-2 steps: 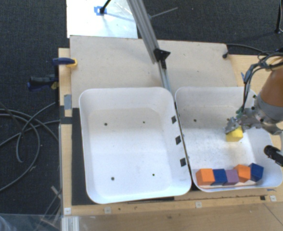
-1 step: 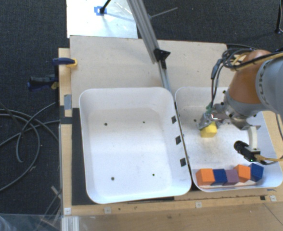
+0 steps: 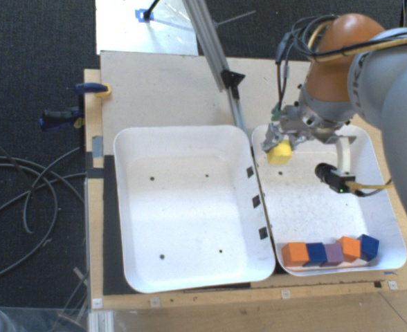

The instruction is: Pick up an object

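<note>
Overhead, a grey robot arm (image 3: 390,81) with an orange band reaches from the right over two shallow white bins on a table (image 3: 162,95). Its end effector (image 3: 281,142) hangs above the far left corner of the right bin (image 3: 380,185), pinching a yellow block (image 3: 279,153) that shows just below the fingers, apparently lifted clear of the bin floor. Along that bin's near wall sits a row of blocks (image 3: 331,252), orange, blue and purple, pushed together and untouched. The left bin (image 3: 131,206) lies beside it, their rims touching. The pick looks largely achieved, though the grip seems shallow.
</note>
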`<state>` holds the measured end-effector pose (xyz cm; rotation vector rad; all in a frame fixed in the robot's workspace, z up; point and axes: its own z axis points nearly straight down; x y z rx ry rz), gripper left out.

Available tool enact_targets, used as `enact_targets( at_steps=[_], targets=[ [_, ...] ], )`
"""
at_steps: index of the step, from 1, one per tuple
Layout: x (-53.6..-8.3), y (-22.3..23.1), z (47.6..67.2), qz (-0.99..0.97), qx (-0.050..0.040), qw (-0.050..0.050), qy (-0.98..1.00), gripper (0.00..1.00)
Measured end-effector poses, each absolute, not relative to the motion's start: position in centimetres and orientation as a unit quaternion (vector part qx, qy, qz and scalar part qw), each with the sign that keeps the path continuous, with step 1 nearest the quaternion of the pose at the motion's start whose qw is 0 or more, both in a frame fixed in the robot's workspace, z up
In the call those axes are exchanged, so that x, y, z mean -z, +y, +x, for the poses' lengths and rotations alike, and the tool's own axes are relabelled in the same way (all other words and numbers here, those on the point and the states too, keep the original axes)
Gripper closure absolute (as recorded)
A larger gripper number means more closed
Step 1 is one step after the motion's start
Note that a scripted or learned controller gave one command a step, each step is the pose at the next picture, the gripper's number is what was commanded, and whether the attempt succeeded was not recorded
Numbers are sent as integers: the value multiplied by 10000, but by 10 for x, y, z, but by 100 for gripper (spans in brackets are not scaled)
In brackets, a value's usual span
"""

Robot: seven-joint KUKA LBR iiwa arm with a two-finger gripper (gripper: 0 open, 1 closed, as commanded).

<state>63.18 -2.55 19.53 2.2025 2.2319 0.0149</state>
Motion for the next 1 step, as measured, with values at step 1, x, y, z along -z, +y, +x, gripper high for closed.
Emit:
enact_targets(
  at_steps=[1],
  targets=[
    [-190,53,613,7023,-10,-17,7118,100]
  ],
)
